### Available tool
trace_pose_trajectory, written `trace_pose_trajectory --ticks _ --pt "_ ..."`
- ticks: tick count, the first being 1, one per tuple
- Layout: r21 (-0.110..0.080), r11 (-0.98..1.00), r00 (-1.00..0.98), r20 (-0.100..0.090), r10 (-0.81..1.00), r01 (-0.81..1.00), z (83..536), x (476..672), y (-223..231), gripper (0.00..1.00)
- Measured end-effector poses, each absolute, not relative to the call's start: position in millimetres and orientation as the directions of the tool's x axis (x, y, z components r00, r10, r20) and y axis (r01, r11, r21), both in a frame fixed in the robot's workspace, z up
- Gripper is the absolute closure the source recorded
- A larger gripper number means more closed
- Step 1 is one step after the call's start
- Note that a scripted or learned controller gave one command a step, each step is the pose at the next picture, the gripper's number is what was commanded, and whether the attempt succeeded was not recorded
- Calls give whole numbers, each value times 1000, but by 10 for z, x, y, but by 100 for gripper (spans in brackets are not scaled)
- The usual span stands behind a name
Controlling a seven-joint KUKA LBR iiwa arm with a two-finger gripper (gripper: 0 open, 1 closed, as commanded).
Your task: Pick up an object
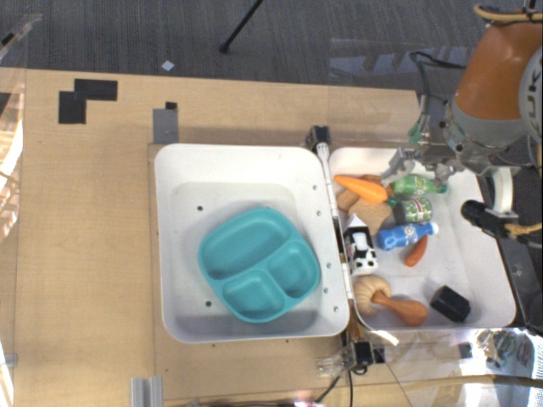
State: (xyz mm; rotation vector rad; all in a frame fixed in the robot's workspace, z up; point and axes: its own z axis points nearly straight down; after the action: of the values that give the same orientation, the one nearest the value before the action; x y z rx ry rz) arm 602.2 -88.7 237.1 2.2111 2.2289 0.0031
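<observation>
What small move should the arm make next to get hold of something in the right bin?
Probably a short straight descent. The gripper sits at the far end of the right bin, just above the green bottle, which lies beside the carrot. Nothing shows between its fingers yet, so lowering onto the bottle seems the likeliest step.

text: none legible | blue bottle (406,235): label blurred | green bottle (414,185): label too small to read

Floor (170,15): dark grey carpet — a thin black pole (254,11) slants across it.
Table (76,253): light wood — black tape marks (85,98) near its far left corner.
</observation>
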Motion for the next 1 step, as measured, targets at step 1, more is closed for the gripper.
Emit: trace_pose_trajectory --ticks 1 --pt "11 52 -52 -2 999 999 885 5741 -1263 0"
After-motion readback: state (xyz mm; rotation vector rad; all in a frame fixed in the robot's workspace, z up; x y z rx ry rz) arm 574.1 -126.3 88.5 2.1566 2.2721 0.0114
